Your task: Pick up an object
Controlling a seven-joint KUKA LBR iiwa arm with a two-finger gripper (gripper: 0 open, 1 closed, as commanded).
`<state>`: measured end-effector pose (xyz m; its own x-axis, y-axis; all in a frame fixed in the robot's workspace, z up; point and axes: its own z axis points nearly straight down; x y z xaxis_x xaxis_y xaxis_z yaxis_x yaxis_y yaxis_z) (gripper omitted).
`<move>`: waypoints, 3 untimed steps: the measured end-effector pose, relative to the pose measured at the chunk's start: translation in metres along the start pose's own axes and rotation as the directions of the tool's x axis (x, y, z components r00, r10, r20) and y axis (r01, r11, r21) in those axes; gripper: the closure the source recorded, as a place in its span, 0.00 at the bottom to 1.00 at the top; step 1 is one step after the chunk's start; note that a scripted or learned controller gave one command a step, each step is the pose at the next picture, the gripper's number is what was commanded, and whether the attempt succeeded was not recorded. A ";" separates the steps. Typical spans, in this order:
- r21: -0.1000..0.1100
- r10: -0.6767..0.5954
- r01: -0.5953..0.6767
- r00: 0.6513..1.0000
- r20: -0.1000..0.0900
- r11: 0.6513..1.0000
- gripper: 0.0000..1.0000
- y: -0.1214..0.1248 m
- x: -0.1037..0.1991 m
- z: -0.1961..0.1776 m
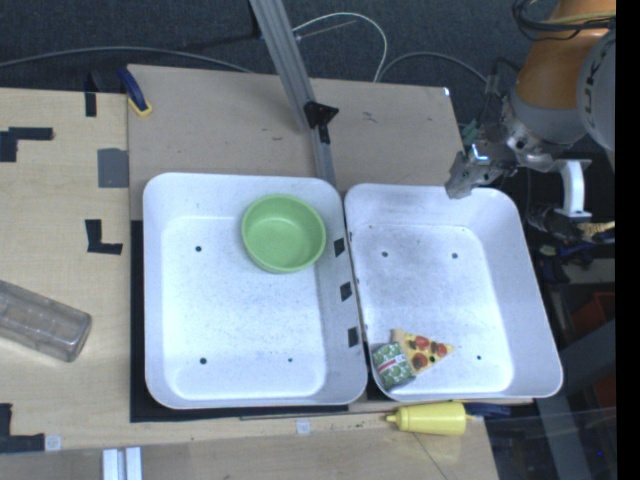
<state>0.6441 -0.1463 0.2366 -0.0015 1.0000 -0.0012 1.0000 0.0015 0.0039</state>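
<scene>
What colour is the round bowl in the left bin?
Light green; the round plastic bowl shows clearly in the camera view.

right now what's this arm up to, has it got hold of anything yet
Nothing shows in its grip. The gripper hangs at the far rim of the right bin. A toy pizza slice and a small green packet lie in that bin's near-left corner. A green bowl sits in the left bin.
</scene>
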 end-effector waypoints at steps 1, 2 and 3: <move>-0.001 -0.001 0.001 1.000 0.000 1.000 1.00 0.001 0.000 -0.054; 0.005 -0.005 0.005 1.000 -0.003 1.000 1.00 -0.010 0.061 -0.046; 0.006 -0.005 0.005 1.000 -0.003 1.000 1.00 -0.017 0.117 -0.040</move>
<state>0.6268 -0.0289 0.2760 -0.0065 1.0000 0.0017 1.0000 0.0065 -0.0024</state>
